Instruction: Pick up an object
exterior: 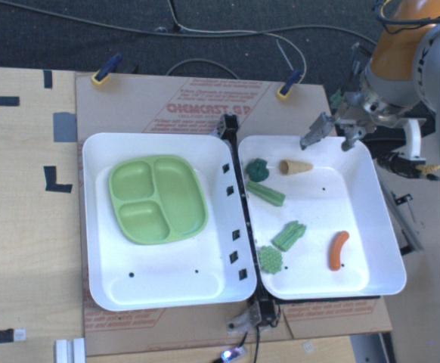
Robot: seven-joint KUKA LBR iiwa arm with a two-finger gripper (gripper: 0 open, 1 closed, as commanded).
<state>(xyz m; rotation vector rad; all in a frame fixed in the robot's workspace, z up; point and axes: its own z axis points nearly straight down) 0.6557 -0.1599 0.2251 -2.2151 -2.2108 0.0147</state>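
Two white bins sit side by side on the counter [23, 203]. The left bin [99, 278] holds a green tray [158, 200]. The right bin [379, 233] holds the small things, any of which would serve for the pick.

The arm [409, 44] hangs over the right bin's far corner. Its pincer [330, 136] is spread wide and empty, both fingers apart above the rim.

Next in size come the green pieces: a long stalk [266, 194] near the divider, a leafy piece [289, 235] mid-bin, a dark green lump [257, 170] touching the stalk's far end, and a knobbly round one [270, 259] near the front wall. Then the orange sausage [339, 249], alone toward the right, and smallest, the cone [296, 166], nearest the pincer.

To my eye the cone is the handy target, but it may roll. I would drop straight down, fingers straddling its width, and close low. The sausage, well apart from everything, looks the safer choice.
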